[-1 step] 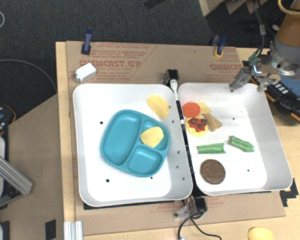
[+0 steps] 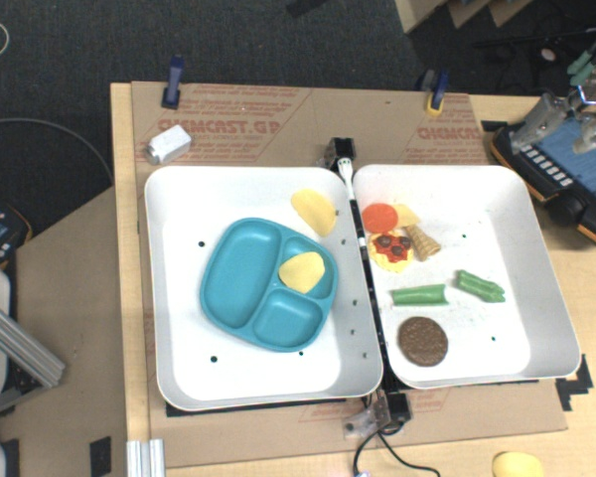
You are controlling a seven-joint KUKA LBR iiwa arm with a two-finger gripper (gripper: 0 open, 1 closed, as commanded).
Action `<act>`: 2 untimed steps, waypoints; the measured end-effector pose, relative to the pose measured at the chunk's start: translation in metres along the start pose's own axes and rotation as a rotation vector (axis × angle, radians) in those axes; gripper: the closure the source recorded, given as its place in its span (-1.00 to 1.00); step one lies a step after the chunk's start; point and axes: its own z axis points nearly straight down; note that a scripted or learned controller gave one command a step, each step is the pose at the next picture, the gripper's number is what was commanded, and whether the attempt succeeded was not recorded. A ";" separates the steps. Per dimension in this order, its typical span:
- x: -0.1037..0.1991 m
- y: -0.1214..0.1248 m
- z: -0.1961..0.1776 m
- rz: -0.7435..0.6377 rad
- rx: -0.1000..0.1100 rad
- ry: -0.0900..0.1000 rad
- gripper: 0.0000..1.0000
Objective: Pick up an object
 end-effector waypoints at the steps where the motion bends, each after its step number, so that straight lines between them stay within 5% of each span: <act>1: 0.000 0.001 0.001 0.001 0.014 0.001 1.00; 2: 0.024 -0.111 -0.006 0.004 0.024 0.007 1.00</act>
